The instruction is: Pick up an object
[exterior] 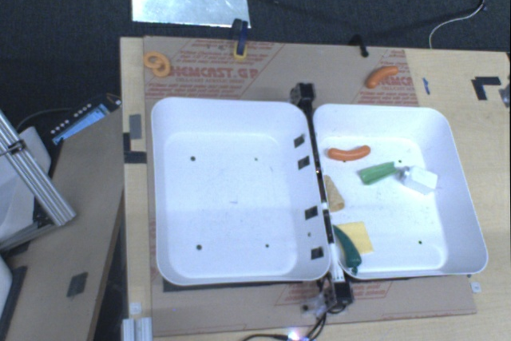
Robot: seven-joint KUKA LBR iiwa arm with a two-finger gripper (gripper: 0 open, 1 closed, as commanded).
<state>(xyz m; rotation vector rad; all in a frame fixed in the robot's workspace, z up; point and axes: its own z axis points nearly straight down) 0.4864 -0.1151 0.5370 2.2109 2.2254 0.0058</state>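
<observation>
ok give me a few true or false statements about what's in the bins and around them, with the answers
1. An orange sausage lies in the right bin. True.
2. The green object lies in the left bin. False: it is in the right bin, just below the sausage.
3. A second orange sausage lies on the bench board outside the bins. True.
4. The yellow square piece sits at the far edge of the right bin. False: it is near the front left corner.
5. An orange ring lies beyond the left bin's far left corner. True.
</observation>
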